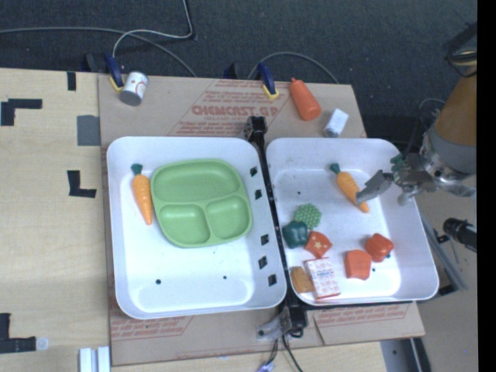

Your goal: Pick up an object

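Across the table (pixel 46 208), left of the gripper (pixel 385 183): two shallow white bins side by side, left bin (pixel 124 285) well away, right bin (pixel 415 273) directly beneath the gripper. Far left of the gripper, inside the left bin: green divided plate (pixel 203 201), three compartments, lying flat; just beyond its far side, a toy carrot (pixel 142 194) lengthwise, apart from the plate. Reaching in from the right: grey arm (pixel 453 142) with orange band, gripper low over the right bin's upper right part, fingers spread apart, nothing seen between them. Just left of the gripper, touching or nearly touching its nearer fingertip: second toy carrot (pixel 348 186), tilted, green top pointing away. Below and left of the gripper: green bumpy piece (pixel 308 214), dark teal piece (pixel 295 233), red piece (pixel 318 244). Below the gripper: two more red pieces (pixel 379 246) (pixel 357 264), close together. Lower left, against the bin's near wall: small printed packet (pixel 321 277) beside a brownish biscuit-like piece (pixel 301 279). Above and left, outside the bins: orange bottle shape (pixel 305 99), small white block (pixel 336 122), small can (pixel 135 87) far left
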Robot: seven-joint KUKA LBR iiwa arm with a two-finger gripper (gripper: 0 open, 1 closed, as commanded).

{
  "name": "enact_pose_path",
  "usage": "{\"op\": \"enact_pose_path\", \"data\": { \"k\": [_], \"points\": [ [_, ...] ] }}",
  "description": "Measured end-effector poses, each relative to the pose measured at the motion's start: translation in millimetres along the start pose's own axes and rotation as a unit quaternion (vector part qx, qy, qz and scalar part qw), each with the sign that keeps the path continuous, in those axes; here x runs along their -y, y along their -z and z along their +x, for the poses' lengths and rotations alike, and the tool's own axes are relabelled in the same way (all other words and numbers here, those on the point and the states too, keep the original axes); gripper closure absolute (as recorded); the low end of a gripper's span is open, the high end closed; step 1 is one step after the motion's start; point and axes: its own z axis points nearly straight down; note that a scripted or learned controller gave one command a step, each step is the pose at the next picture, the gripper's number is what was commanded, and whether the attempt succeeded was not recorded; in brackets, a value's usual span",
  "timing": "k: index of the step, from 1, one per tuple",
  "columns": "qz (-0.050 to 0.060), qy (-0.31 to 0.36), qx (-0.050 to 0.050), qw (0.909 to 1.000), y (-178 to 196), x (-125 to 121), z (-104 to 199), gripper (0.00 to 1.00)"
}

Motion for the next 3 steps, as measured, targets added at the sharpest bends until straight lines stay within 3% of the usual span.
{"op": "enact_pose_path", "data": {
  "k": [1, 2, 3],
  "points": [
    [0.001, 0.0, 0.0, 1.0, -64.6, -96.9, -6.5, 0.0],
    [-0.002, 0.0, 0.001, 1.0, -137.7, -108.7, -28.0, 0.0],
    [-0.003, 0.002, 0.003, 1.0, -127.8, -109.2, -28.0, 1.0]
  ]
}}
